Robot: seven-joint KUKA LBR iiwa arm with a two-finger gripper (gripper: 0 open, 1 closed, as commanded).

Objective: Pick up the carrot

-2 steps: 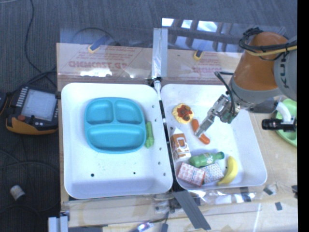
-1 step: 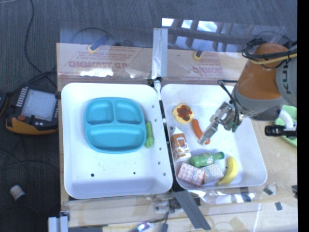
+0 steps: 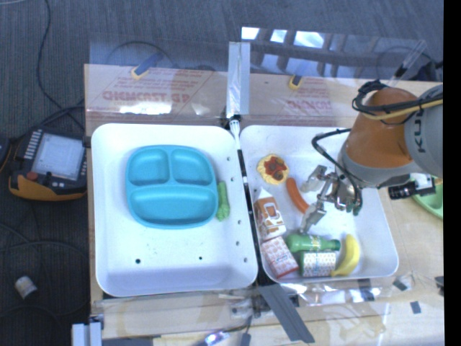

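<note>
carrot (image 3: pixel 296 194) lies just left of end effector (image 3: pixel 321 193), long axis slanting up-left to down-right, pizza toy (image 3: pixel 274 168) beyond its upper end; end effector looks released, grasping nothing

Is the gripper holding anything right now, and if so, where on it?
Nothing is held. The gripper hangs open over the right bin, just right of the carrot, which lies on the bin floor with no finger around it.
</note>
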